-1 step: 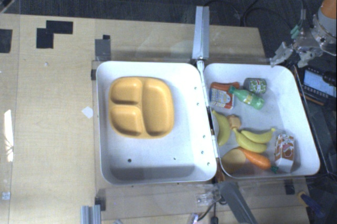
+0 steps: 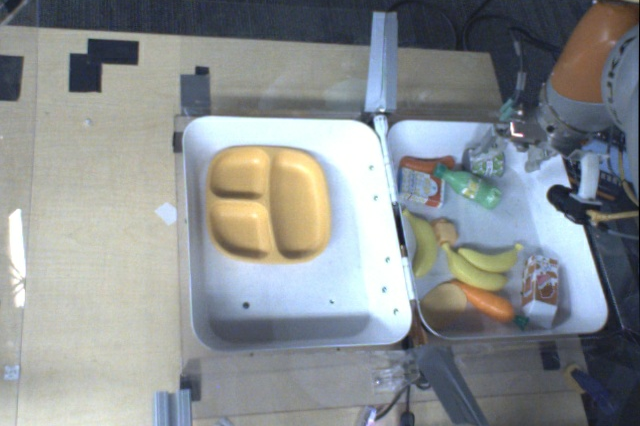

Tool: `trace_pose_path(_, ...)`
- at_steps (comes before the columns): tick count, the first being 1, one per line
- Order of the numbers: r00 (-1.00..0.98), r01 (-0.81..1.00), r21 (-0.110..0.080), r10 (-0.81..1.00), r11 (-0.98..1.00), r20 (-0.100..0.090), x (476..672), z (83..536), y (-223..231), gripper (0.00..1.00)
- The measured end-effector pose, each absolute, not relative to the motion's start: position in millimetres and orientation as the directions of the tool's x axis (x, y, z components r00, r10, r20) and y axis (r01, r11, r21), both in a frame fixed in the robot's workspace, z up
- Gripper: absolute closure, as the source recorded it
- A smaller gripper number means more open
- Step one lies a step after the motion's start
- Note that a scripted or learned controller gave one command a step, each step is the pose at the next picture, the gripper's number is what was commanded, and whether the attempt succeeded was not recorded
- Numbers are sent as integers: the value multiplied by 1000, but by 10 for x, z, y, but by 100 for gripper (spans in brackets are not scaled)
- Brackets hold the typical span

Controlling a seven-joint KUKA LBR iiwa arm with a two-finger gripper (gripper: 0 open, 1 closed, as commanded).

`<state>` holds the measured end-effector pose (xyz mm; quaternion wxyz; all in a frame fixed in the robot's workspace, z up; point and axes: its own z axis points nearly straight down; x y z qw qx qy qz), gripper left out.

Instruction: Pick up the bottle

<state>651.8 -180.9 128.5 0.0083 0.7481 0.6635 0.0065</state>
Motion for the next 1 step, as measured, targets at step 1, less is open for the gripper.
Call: trace_pose_path(1,174,985,8,985,-174,0,6366,878,-1369,0)
